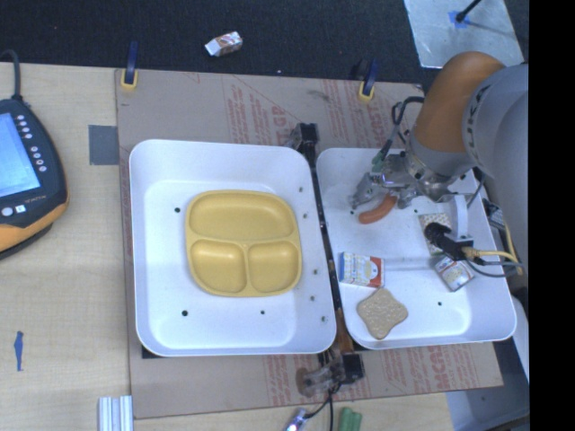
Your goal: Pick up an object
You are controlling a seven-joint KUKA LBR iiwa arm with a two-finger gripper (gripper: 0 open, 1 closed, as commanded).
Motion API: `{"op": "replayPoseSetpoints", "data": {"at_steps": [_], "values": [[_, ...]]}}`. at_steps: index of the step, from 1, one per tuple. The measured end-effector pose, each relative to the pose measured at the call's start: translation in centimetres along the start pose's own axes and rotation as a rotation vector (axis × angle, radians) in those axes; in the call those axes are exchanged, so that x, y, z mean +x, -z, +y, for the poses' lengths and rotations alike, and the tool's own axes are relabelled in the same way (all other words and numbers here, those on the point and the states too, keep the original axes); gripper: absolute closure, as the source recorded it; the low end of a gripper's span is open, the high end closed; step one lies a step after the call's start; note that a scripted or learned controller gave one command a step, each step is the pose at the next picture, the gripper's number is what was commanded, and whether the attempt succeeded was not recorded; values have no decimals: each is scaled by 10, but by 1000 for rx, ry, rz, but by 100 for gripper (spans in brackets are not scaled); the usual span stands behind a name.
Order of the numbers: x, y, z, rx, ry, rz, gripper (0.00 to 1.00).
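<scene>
In the right bin (485, 326) an orange hot-dog-shaped piece (376, 209) lies near the back left. My gripper (381, 187) hangs right over it at the end of the grey and orange arm. A small white and red carton (360, 268) lies at the bin's left side. A tan cracker-like piece (382, 313) sits at the front. A small dark and silver object (452, 271) rests near the right wall, and a pale speckled square (437, 217) lies beside the arm.
The left bin (153, 321) holds a yellow divided plate (243, 241). A black and orange teach pendant (25, 173) lies on the bench at far left. Blue clamps (130, 68) pin the cardboard sheet at the back.
</scene>
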State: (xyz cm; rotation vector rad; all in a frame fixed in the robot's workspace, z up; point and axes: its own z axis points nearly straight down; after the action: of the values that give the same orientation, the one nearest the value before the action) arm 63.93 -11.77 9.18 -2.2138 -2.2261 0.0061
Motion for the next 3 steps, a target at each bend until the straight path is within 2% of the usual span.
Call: {"op": "replayPoseSetpoints", "data": {"at_steps": [1, 2, 3], "values": [[-17, 0, 17, -3, -3, 2, 0], [-7, 0, 8, 0, -1, 1, 0], [-12, 0, 17, -3, 0, 1, 0]]}}
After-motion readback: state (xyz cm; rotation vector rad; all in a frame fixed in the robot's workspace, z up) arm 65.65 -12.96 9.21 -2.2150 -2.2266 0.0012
